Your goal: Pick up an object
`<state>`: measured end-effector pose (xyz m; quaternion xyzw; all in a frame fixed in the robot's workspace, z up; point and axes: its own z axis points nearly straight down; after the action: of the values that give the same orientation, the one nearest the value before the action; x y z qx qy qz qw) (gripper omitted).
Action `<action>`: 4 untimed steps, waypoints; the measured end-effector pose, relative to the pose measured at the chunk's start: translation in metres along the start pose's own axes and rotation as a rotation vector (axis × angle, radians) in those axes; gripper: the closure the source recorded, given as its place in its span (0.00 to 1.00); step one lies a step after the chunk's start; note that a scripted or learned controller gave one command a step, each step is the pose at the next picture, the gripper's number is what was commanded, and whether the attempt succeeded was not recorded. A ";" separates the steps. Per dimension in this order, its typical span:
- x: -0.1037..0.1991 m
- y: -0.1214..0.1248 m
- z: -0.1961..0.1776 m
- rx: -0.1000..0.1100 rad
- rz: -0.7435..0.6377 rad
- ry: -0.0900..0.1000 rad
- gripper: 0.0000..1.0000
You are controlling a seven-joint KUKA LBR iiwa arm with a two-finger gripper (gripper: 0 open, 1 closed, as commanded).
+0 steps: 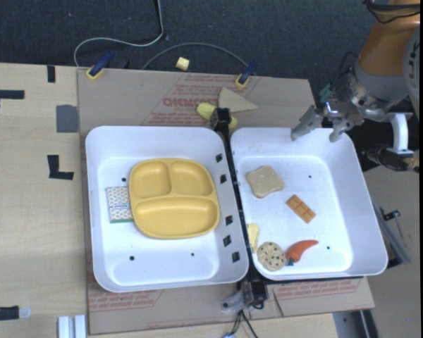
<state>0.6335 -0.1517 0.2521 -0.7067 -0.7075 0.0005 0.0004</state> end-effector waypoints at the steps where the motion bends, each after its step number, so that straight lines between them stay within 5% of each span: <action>1: -0.025 -0.059 0.134 0.014 0.005 0.003 0.00; 2: 0.001 -0.073 0.167 -0.007 0.000 -0.005 0.00; 3: -0.001 -0.072 0.154 -0.010 0.002 -0.007 1.00; 4: -0.001 -0.072 0.154 -0.010 0.002 -0.006 0.00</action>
<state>0.5618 -0.1528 0.0979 -0.7072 -0.7069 -0.0009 -0.0056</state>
